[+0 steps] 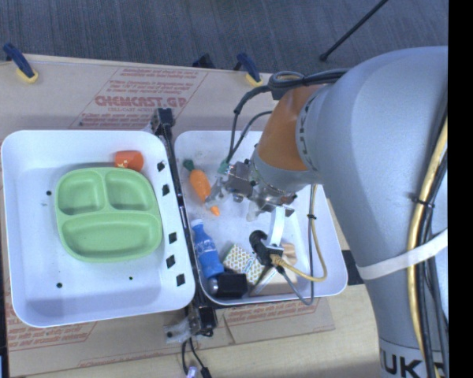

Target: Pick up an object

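Cardboard covers the worktop under two white bins, and the pincer [244,186] hangs low in the right bin [331,268], grip state unclear, nothing lifted yet, the carrot [199,183] just left of it.

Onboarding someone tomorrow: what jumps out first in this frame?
The big grey arm with its orange band, reaching in from the right over the right bin. Next, the green divided plate in the left bin, and the right bin's clutter: a toy carrot and blue bottle.
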`<move>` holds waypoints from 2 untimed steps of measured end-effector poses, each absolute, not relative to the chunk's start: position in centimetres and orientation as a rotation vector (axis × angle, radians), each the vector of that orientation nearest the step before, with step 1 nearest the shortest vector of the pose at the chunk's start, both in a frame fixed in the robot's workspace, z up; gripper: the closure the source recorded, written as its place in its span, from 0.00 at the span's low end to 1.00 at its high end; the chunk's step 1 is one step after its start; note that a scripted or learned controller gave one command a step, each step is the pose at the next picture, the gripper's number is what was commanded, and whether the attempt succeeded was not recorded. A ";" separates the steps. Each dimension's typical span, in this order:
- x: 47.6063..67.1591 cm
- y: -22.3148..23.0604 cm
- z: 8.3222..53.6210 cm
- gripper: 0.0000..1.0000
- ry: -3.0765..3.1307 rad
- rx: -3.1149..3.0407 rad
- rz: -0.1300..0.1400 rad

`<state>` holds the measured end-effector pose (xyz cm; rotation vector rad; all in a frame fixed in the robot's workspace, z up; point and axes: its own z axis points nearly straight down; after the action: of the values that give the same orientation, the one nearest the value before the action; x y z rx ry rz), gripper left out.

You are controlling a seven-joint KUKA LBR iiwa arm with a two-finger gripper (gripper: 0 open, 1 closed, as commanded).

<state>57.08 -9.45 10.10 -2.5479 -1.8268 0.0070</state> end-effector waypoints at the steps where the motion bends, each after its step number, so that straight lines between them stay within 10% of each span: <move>1: 57.1 -9.5 10.1 0.00 -1.827 -2.548 0.007; 2: 57.9 -9.2 9.1 0.00 -1.820 -2.559 0.003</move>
<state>57.87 -9.17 9.12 -2.5585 -1.8197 0.0035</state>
